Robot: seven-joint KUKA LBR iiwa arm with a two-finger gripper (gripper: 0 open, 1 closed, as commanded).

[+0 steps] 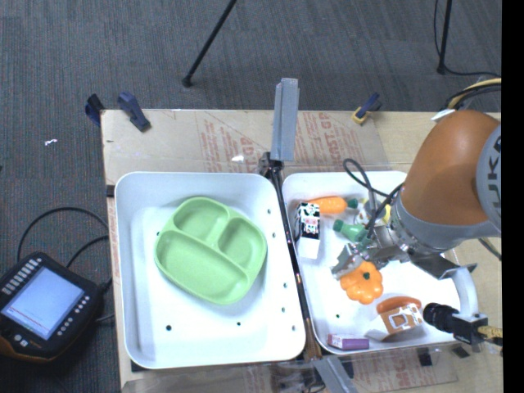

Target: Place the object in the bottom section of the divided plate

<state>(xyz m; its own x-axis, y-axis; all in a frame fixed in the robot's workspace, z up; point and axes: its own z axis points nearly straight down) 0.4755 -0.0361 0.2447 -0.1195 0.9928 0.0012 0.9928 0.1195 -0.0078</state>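
Observation:
A light green divided plate [211, 249] lies in the left white bin [135, 301], its large section toward the front left and two smaller sections at the back right. My gripper [361, 257] hangs low over the middle of the right bin [321, 309], under the arm's orange band. Directly below and touching or nearly touching it is an orange pumpkin-like toy [363, 282]. I cannot tell whether the toy is gripped.
The right bin also holds an orange carrot [329, 205], a small cow-patterned carton [309, 220], a green item [352, 229], an orange-and-white cup [399, 315] and a purple box [349, 342]. Cables loop beside the wrist. A grey post [285, 129] stands behind the bins.

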